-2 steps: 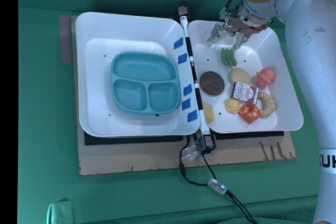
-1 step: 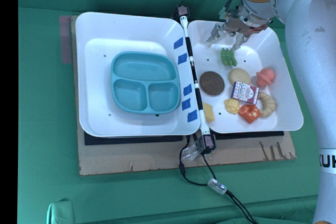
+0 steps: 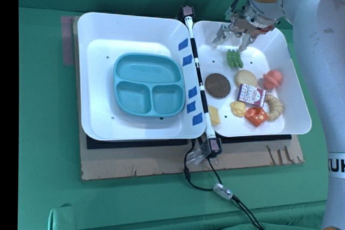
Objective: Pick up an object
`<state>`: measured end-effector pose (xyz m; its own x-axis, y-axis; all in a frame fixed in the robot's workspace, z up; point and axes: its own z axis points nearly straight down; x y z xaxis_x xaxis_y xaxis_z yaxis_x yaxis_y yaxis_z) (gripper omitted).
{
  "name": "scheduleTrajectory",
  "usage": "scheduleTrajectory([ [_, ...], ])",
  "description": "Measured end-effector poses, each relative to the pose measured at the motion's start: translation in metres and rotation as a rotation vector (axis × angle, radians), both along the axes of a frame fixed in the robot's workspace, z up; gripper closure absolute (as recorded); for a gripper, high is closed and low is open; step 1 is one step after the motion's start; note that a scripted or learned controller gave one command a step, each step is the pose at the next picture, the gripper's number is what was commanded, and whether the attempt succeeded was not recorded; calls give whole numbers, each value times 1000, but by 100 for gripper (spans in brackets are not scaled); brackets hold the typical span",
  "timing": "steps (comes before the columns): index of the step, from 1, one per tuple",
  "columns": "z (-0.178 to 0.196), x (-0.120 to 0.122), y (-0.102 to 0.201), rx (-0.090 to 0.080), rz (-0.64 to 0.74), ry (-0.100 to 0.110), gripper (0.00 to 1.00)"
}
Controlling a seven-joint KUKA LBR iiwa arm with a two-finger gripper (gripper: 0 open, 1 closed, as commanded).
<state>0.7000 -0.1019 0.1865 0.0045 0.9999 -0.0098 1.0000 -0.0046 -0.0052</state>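
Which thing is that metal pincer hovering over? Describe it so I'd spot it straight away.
Look at the right-hand white bin, the one crowded with toy food. Near its far end, just below the pincer, lies a small green pea pod. It is the only green item there, lying apart from the brown round cookie and the red, orange and yellow pieces nearer the front.

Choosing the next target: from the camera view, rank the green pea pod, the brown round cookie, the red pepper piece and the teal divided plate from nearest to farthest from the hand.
1. Green pea pod, just below the hand, top of the right bin.
2. Brown round cookie, mid right bin, near the divider.
3. Red pepper piece, at the right bin's front.
4. Teal divided plate, in the left bin.
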Motion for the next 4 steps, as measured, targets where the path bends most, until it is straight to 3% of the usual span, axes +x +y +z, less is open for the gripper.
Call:
scheduleTrajectory([
  [1, 0, 1, -8, 13, 7, 1, 0],
  [2, 0, 0, -3, 4, 0, 1, 0],
  [4, 0, 0, -2, 3, 0, 0, 0],
])
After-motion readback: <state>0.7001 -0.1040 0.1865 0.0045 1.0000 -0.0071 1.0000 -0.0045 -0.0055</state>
